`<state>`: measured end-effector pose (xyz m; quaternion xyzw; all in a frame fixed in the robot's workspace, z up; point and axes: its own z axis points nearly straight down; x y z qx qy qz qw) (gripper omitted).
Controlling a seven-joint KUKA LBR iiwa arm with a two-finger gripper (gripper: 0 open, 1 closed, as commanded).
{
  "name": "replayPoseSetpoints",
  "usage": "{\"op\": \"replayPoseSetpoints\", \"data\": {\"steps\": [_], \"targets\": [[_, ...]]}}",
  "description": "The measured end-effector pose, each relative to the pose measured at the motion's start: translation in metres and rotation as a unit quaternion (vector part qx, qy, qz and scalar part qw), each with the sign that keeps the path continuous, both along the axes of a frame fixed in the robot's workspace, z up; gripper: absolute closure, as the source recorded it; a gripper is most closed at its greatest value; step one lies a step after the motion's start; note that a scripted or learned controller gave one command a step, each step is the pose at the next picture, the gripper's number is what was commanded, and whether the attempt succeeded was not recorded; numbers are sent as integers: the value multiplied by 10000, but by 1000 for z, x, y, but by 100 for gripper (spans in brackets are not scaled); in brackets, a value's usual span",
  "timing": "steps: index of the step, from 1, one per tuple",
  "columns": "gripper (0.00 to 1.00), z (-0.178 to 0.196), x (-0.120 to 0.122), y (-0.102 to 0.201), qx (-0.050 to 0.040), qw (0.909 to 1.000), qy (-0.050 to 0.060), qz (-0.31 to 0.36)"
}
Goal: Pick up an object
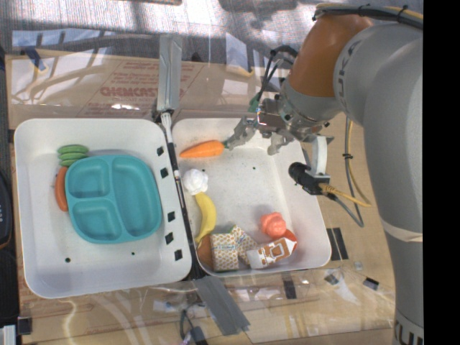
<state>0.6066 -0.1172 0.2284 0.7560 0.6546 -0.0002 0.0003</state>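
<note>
On your far left, the left white bin [29, 192] holds a teal plastic divided tray [111, 196]. A green ridged pod-shaped toy [72, 152] lies at the tray's upper left corner, and an orange sausage-shaped toy [60, 187] is tucked along its left edge.

Moving right, you see the right white bin [244, 185]. At its upper left lies an orange toy carrot with a green top [203, 149], its green end pointing right. Below the carrot sit a small white lumpy toy [194, 181], then a yellow toy banana [206, 216], then a tan patterned carton [228, 249], a white and orange pouch [272, 252] and a round orange-red toy [273, 224].

At the bin's upper right, the gripper [257, 136] hangs with its two fingers spread apart, nothing between them. One fingertip sits just beside the carrot's green end.
</note>
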Motion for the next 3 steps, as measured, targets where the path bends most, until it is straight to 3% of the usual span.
{"op": "replayPoseSetpoints", "data": {"steps": [1, 2, 3], "targets": [[0, -90, 35, 3, 6, 10000, 38, 74], [0, -137, 49, 15, 10, 10000, 39, 21], [0, -137, 17, -24, 6, 9966, 33, -825]]}}
